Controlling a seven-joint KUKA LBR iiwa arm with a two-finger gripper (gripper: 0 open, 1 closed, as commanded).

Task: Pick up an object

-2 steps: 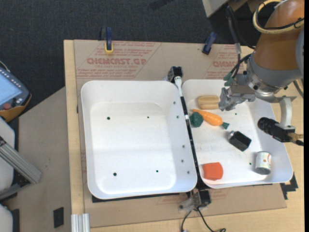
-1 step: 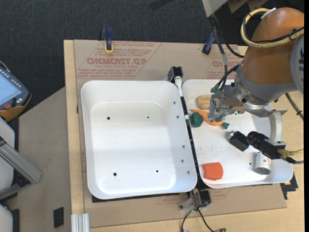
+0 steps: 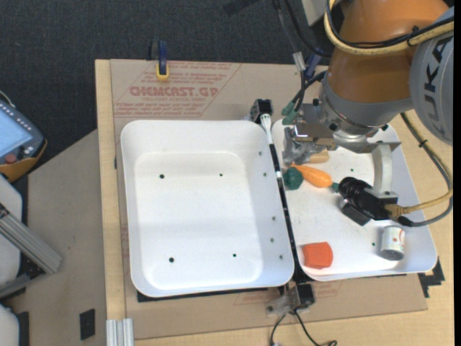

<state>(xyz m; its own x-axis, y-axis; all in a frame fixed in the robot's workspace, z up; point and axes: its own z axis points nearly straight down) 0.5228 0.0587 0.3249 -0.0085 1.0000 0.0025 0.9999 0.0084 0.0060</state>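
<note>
The robot's hand (image 3: 301, 148) hangs low over the right bin (image 3: 410, 258), just above a toy carrot (image 3: 308, 176); its finger spread cannot be told. An orange block (image 3: 317, 255) lies nearer the front.

- Arm (image 3: 382, 42): grey housing, with a broad, glossy orange band above the wrist.
- Yellow and black cables loop over the orange band.
- Wrist flange: grey ring, metallic block beneath.
- Gripper (image 3: 302, 150): silver metal parts, small green fitting alongside.
</note>
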